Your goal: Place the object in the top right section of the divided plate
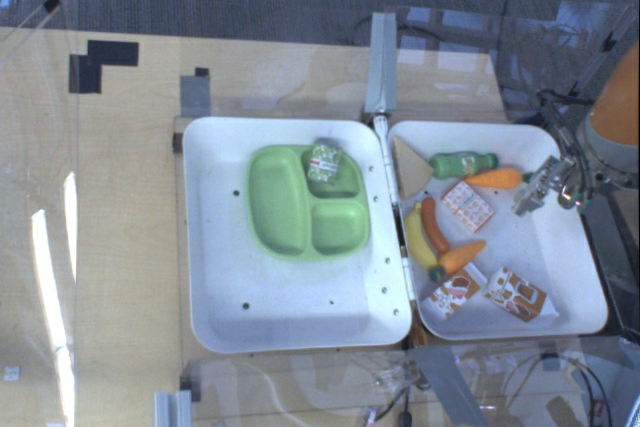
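A green divided plate [290, 210] lies in the left white bin [230, 305]. A small green-and-white wrapped object [324, 162] rests in the plate's top right section, against its upper rim. My gripper [538, 189] hangs over the right side of the right bin [570, 255], far from the plate. It is just right of an orange carrot [495, 179], and I see nothing held in it. The grey arm with its orange band [615, 110] enters from the right edge.
The right bin holds a green bottle [463, 162], a tan wedge [410, 167], a checkered pack [468, 206], a red sausage [433, 223], a banana [420, 243], a second carrot [460, 256] and two small cartons [516, 294]. A metal divider [381, 65] runs between the bins.
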Available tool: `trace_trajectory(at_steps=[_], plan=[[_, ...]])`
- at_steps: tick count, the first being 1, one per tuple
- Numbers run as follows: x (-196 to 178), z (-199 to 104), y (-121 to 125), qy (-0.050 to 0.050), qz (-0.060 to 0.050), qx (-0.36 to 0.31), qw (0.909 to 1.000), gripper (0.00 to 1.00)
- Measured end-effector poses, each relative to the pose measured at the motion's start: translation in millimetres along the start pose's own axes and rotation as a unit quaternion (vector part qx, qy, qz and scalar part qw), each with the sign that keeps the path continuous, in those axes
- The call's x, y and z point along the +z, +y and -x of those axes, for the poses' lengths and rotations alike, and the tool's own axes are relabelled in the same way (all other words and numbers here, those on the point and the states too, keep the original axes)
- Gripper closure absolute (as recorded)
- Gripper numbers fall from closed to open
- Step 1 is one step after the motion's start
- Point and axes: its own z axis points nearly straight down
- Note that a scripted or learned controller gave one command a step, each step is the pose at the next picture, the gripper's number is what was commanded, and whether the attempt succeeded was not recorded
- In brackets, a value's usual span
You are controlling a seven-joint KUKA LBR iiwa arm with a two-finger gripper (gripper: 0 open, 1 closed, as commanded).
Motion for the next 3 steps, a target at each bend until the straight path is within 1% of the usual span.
trace_trajectory(at_steps=[1, 2, 3], plan=[[-20, -34, 68, 0.0, 0.001, 0.013, 0.9999, 1.0], [-32, -89, 131, 0.001, 0.001, -0.005, 1.0, 1.0], [-32, -27, 149, 0.0, 0.001, -0.021, 0.9998, 1.0]])
